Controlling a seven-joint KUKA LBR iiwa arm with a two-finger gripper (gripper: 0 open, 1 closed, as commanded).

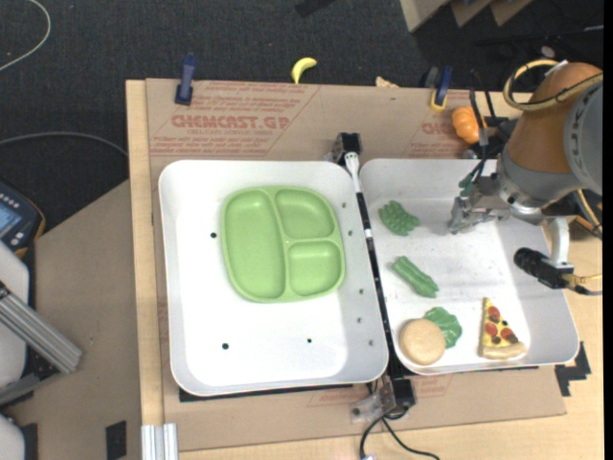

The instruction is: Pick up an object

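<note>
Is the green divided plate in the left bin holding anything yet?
Empty. All three compartments of the green divided plate show bare green; the toy foods lie in the right bin.

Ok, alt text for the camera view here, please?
The gripper hangs over the right bin, which holds green toy vegetables, a bun and a pizza slice. The left bin holds a green divided plate.

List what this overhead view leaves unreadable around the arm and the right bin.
- Gripper: small and dark in the camera view; finger state unreadable.
- Right bin: its far right corner is covered by the arm.
- Green piece: partly tucked behind the round bun; full shape unclear.
</note>
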